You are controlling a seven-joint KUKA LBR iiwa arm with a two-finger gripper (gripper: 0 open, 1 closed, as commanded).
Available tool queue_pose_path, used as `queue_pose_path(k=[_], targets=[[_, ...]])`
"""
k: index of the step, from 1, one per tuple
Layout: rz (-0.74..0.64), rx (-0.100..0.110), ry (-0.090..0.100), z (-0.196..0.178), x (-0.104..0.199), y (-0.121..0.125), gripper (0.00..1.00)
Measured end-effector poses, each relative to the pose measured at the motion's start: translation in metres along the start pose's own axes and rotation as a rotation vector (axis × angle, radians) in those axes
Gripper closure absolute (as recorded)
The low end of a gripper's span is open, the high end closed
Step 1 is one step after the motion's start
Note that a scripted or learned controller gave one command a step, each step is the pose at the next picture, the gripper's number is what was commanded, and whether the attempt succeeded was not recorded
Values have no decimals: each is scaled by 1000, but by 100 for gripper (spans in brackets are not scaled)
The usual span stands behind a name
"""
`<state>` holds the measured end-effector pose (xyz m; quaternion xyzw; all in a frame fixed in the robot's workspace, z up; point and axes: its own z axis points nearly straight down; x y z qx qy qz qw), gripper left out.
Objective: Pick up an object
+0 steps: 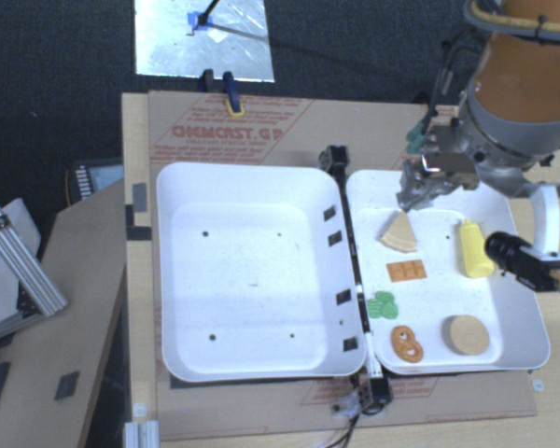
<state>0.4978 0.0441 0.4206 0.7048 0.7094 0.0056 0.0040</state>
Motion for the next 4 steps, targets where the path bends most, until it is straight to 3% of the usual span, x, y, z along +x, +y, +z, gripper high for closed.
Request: queue_pose_path(k=[1, 2, 3, 4], targets=[[-1, 9, -1, -13, 38, 7, 100], [1, 10, -1, -26, 47, -11, 100], [0, 10, -1, -38, 81, -10, 100], [-4, 8, 2, -74, 149, -10, 100]])
